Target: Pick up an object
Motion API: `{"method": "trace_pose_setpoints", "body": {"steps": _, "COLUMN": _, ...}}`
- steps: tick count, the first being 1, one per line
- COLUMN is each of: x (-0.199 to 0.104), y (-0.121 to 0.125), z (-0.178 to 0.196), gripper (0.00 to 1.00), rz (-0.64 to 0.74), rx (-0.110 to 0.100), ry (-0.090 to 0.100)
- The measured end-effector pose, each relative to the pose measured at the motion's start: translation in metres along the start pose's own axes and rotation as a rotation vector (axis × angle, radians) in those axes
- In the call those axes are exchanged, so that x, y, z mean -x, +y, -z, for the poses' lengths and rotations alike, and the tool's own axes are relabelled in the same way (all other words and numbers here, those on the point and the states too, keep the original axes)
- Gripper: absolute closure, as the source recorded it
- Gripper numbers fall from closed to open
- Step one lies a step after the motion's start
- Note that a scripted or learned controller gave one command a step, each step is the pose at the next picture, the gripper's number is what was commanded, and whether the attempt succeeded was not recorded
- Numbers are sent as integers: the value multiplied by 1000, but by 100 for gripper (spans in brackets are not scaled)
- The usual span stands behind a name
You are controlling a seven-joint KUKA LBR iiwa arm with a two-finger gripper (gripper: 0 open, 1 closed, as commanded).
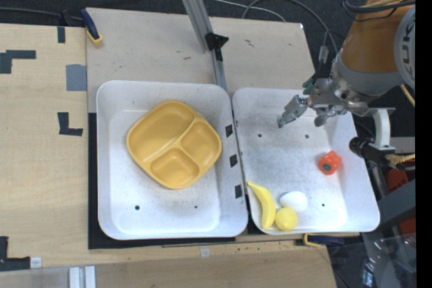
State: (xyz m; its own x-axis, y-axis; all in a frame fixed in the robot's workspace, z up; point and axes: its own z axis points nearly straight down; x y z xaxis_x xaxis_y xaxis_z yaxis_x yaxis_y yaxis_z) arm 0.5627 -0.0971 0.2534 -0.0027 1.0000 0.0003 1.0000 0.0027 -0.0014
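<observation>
Two shallow white bins sit side by side on the counter. The left bin holds a yellow compartment plate, lying flat near the bin's centre, with three sections facing up.

The right bin holds four small items. An orange-red object with a green top lies near the right wall, apart from the others. A banana lies along the front left corner, close to the dividing wall. A white egg-shaped object sits just beside the banana, and a yellow lemon-like fruit rests touching or nearly touching both, against the front edge.

The arm reaches in from the right, its orange band above the wrist. The gripper hangs over the rear part of the right bin, its two fingers spread apart with nothing between them. It stands well apart from the cluster at the front and from the orange-red object.
</observation>
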Motion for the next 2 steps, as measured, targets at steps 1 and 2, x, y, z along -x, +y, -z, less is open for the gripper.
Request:
{"method": "trace_pose_setpoints", "body": {"steps": 1, "x": 0, "y": 0, "z": 0, "gripper": 0, "rz": 0, "rx": 0, "ry": 0}}
{"method": "trace_pose_setpoints", "body": {"steps": 2, "x": -1, "y": 8, "z": -59, "gripper": 0, "rz": -1, "rx": -6, "ry": -1}}
